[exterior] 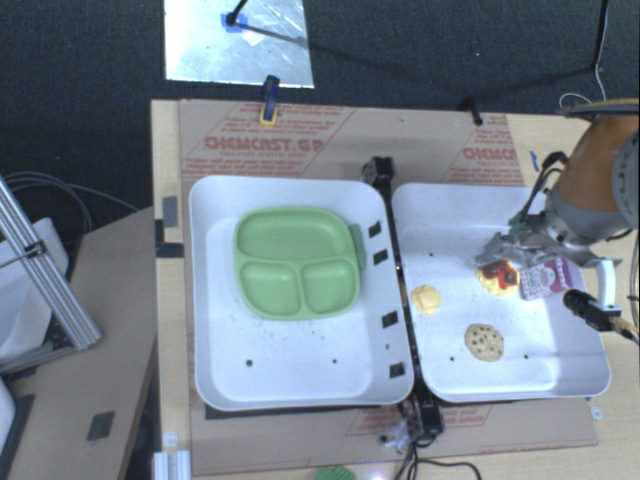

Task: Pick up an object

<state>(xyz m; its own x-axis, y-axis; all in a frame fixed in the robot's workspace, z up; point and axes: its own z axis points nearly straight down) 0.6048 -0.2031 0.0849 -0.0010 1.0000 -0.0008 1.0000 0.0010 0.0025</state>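
In the right bin (450, 218), my gripper (506, 255) reaches in from the right and hangs low over a small red and yellow object (498, 279), partly covering its top. A purple and white packet (541, 279) lies just right of that object, under the wrist. A yellow lump (426, 298) rests near the bin's left wall. A chocolate-chip cookie (485, 342) lies toward the front of the bin.
The left bin (220, 358) holds a green divided plate (297, 263). A black divider with clips (395, 288) runs between the bins. The arm's orange band (600, 163) sits above the right bin's far right side. A black part (590, 310) juts out near the right rim.
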